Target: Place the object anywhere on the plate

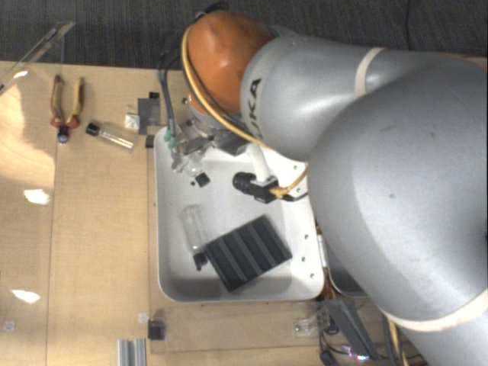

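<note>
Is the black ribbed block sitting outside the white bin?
No, the black ribbed block lies inside the white bin, near its lower edge beside a clear tube.

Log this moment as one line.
hand: over bin's top-left corner | black ribbed block: lying in bin | clear tube: beside it

Light wooden bench top filling the left and near side, bright patches of light reflected along its left edge, dark grey ribbed floor across the far side, thin seam running near to far
</note>
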`<state>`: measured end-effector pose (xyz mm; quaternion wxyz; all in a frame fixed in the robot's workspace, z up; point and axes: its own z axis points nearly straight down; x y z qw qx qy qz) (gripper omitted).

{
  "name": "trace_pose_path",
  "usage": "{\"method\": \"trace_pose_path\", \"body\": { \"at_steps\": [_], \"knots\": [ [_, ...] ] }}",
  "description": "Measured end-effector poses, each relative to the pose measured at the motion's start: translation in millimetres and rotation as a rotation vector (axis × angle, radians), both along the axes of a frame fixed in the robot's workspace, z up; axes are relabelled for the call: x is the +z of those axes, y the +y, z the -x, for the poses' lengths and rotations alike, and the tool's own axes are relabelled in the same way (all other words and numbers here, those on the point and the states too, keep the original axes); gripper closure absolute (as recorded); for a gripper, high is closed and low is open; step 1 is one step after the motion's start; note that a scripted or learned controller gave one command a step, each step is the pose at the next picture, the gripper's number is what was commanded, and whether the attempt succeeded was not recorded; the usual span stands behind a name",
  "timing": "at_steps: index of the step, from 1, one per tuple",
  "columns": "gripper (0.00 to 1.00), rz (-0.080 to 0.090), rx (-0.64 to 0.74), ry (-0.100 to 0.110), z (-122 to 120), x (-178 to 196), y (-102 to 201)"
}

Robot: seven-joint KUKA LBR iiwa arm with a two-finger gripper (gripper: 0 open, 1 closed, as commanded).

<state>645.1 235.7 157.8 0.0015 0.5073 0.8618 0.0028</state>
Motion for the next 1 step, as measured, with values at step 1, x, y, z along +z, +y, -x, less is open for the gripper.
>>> {"method": "trace_pose_path", "body": {
  "at_steps": [1],
  "knots": [
    [1.0,0.007,0.288,0.011,-23.2,-69.6,-17.2]
  ]
}}
